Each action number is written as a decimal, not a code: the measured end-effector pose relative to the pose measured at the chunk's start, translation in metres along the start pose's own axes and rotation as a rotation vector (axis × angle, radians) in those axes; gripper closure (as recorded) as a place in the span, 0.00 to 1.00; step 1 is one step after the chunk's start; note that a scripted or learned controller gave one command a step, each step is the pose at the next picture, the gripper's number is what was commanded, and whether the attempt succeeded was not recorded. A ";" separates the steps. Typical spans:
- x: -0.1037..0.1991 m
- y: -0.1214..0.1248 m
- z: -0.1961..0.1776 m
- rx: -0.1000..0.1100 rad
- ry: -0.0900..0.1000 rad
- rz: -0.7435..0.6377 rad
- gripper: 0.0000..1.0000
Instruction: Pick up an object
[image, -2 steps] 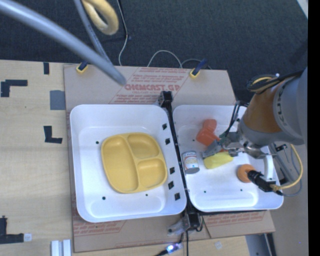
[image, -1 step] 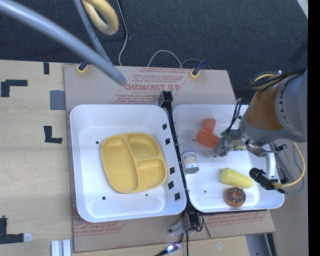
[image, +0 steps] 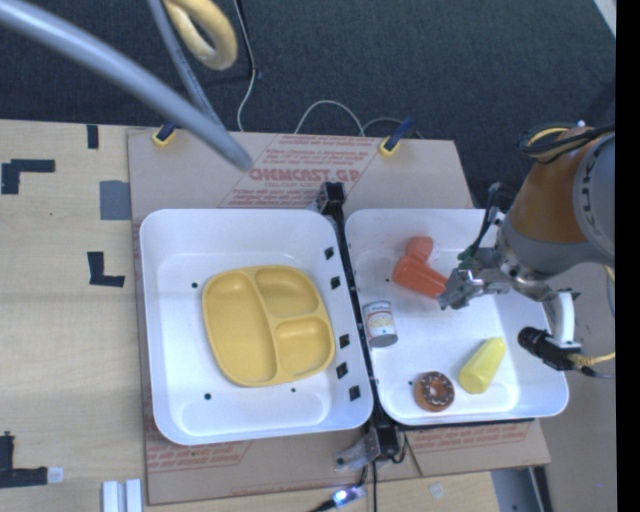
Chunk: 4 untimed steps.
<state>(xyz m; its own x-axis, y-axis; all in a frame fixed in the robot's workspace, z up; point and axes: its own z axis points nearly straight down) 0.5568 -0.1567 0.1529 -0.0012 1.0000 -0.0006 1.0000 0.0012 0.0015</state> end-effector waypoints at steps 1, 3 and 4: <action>-0.001 0.002 -0.042 -0.002 0.000 0.000 1.00; 0.056 0.004 -0.108 0.001 0.002 -0.006 1.00; 0.111 -0.002 -0.109 0.003 0.002 -0.005 1.00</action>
